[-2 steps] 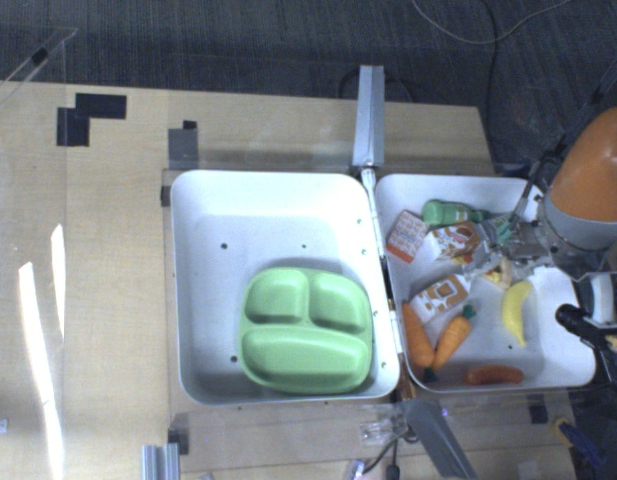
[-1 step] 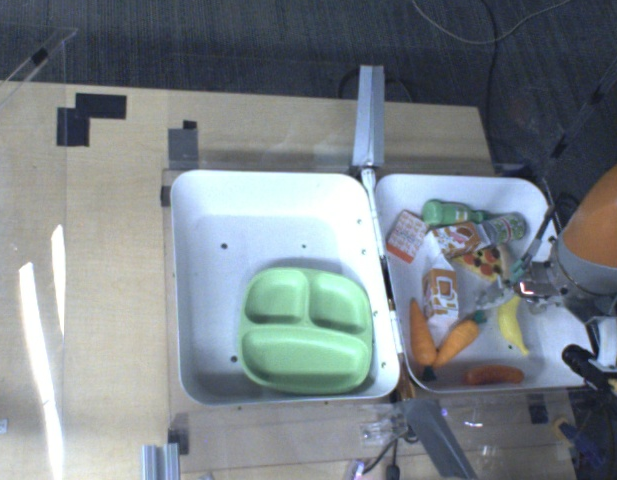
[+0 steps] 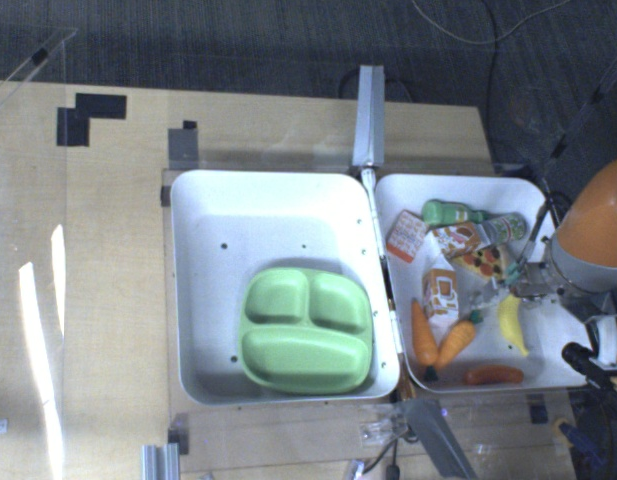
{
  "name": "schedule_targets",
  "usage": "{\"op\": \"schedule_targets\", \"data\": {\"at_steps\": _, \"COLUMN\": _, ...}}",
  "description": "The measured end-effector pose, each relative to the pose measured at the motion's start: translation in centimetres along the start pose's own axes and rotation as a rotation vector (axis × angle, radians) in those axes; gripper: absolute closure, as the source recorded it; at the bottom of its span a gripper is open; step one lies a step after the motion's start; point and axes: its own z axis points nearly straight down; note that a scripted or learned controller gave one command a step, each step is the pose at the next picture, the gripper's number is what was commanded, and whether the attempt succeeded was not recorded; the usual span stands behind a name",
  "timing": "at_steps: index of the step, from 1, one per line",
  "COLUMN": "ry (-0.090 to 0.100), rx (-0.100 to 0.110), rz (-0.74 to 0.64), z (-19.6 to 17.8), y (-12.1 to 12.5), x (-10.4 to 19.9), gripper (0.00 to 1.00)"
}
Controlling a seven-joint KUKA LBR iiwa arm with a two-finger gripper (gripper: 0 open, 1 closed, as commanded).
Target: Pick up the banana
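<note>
The banana point(image 3: 510, 324) is small and yellow. It lies in the right bin point(image 3: 393, 203), near that bin's front right, pointing roughly front to back. My gripper point(image 3: 533, 284) hangs just above and behind the banana's far end, at the bottom of the grey arm with its orange band point(image 3: 600, 216). The gripper looks dark and partly blends with the clutter beneath it. Nothing is visibly lifted off the bin floor.
The right bin also holds a green bottle point(image 3: 456, 213), a red-and-white packet point(image 3: 406, 235), a snack bag point(image 3: 475, 252), a small carton point(image 3: 441, 293), two carrots point(image 3: 423, 334) and a red sausage-like piece point(image 3: 493, 375). The left bin point(image 3: 203, 268) holds a green divided plate point(image 3: 308, 330).
</note>
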Motion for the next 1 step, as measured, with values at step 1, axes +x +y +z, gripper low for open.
{"op": "schedule_targets", "data": {"at_steps": 1, "ry": 0.004, "rx": 0.012, "rz": 0.248, "z": -4.35, "y": 1.99, "x": -0.39, "gripper": 0.0}}
